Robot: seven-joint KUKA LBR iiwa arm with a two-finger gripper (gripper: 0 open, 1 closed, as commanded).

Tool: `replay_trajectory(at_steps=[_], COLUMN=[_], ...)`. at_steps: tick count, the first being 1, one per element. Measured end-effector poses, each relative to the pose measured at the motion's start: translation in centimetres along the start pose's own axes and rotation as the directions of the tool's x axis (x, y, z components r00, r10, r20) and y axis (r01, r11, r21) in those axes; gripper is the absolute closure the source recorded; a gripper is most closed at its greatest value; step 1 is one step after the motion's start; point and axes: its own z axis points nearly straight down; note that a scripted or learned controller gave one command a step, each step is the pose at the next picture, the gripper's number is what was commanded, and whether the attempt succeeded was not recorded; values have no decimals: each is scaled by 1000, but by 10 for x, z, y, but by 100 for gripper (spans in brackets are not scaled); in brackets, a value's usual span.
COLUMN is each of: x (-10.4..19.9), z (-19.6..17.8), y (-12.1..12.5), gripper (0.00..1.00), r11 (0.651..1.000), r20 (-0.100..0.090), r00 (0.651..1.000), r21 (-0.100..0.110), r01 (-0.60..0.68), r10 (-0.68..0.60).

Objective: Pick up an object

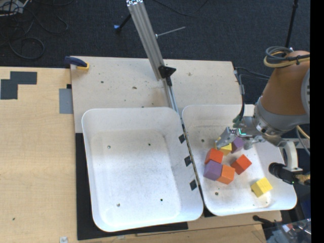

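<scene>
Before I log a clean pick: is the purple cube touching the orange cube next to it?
Touching. The camera view shows the purple cube pressed against the orange cube with no white bin floor between them.

Your one fixed camera: high above the bench (126,80), slanting down on both white bins (101,120), set well back.

A robotics lab: a plywood bench (35,151), an aluminium camera mast (149,39), and loose cables (20,14) on dark carpet.
</scene>
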Motion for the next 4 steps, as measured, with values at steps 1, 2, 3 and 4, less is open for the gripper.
replay_trajectory(at_steps=[1,2,3,4], x=[8,-1,1,0], z=[48,105,120,110], y=[-2,-7,-4,-5], gripper=[0,0,0,100], r11=[1000,1000,1000,1000], r20=[-1,-1,-2,-4], r00=[1000,1000,1000,1000], r21=[6,6,-8,-7], r01=[-2,2,2,-7], r10=[2,-2,-2,7])
